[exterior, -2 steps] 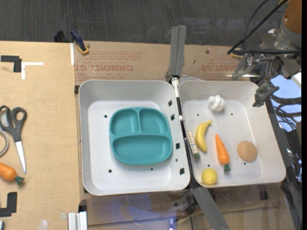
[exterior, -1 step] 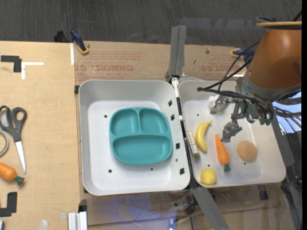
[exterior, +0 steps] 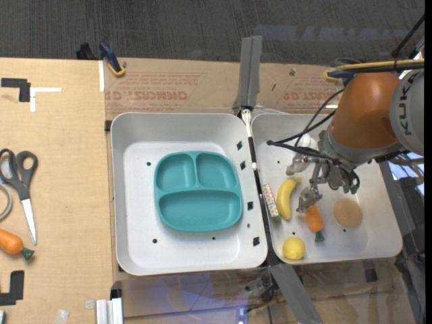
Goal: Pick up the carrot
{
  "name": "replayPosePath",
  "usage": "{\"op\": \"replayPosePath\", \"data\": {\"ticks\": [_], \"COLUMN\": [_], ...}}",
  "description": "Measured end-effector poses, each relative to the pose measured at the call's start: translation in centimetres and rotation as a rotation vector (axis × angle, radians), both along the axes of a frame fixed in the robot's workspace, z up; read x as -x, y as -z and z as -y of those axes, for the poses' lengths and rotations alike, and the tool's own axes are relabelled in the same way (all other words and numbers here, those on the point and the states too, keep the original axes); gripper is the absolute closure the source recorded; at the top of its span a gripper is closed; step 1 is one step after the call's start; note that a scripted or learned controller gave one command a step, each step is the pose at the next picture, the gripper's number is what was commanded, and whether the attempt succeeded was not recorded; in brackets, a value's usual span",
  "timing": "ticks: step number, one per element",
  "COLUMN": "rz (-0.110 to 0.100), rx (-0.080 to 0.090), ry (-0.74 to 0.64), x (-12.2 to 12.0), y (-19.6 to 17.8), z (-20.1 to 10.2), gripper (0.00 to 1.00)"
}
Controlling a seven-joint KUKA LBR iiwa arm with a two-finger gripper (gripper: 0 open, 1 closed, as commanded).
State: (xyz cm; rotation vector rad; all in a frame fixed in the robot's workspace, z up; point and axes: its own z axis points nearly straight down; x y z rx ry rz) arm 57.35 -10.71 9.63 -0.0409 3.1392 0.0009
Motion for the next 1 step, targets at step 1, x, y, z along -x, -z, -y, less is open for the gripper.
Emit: {"op": "replayPosePath", "data": {"ticks": [1], "rz": [-0.001], "rx": [0.000], "ry": [0.155], "x": [6.01], "y": [0.43], "z": [1.29], "gripper": [0.00]}}
